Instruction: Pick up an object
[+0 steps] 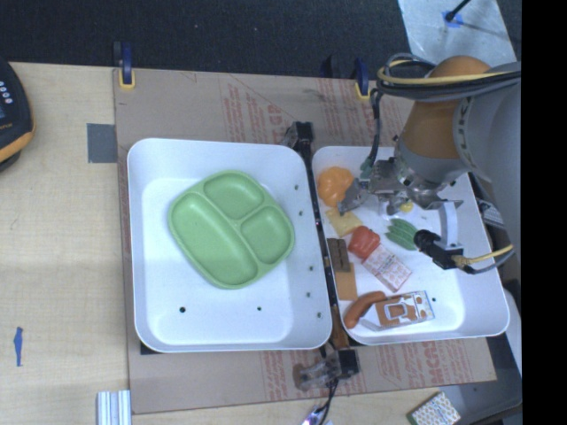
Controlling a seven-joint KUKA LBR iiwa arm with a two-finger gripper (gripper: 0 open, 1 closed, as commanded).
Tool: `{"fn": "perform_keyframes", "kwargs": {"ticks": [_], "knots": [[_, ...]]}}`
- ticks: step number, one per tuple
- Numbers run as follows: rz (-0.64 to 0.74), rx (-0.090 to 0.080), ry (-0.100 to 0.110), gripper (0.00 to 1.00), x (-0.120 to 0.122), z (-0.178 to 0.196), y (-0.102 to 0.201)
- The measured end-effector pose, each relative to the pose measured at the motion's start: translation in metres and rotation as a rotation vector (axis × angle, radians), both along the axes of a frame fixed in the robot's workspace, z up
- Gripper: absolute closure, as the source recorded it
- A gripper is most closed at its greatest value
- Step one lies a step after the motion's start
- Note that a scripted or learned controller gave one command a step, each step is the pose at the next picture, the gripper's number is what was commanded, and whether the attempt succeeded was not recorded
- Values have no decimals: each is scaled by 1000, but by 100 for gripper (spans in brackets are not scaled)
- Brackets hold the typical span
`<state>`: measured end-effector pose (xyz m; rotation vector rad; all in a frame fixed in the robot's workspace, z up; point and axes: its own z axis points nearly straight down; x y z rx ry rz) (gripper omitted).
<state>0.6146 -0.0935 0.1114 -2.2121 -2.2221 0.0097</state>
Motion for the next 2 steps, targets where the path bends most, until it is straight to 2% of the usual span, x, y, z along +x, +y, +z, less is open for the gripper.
{"fn": "perform_keyframes", "kwargs": {"ticks": [1,2], "knots": [[2,-1,-9,0,43,-19,-2],[5,-1,-6,100,43,-8,-3]]}}
